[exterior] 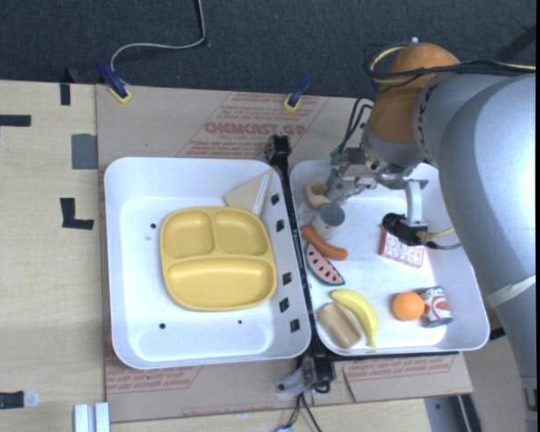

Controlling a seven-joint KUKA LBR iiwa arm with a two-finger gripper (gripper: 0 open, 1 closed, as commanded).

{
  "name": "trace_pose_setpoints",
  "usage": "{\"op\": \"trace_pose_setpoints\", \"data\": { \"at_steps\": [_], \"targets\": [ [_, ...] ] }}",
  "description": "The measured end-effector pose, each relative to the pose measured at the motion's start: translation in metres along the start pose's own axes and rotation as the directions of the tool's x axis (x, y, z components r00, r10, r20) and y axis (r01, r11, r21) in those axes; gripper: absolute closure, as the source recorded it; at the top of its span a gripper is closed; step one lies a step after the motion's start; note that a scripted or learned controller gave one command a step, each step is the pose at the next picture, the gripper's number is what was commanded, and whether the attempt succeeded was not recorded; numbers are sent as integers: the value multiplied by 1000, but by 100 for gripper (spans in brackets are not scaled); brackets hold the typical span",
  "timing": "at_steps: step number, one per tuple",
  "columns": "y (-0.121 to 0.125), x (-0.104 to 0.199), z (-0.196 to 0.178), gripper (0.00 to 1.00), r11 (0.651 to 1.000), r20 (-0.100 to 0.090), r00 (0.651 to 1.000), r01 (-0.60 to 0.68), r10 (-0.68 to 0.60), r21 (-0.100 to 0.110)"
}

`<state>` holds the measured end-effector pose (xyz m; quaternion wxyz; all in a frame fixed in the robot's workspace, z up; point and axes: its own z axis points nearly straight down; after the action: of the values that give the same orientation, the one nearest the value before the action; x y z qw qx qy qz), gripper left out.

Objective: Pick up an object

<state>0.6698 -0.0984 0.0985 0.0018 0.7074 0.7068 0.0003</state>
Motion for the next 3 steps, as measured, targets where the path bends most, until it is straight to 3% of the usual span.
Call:
{"op": "trace_pose_setpoints", "data": {
  "at_steps": [1,2,3],
  "targets": [
    [-1,-2,0,0,1000,4,1000,-1,1,2],
    [-3,-3,11,0,1000,9,1000,0,0,12],
    [-1,2,1,100,1000,1,1000,0,0,4]
  ]
}}
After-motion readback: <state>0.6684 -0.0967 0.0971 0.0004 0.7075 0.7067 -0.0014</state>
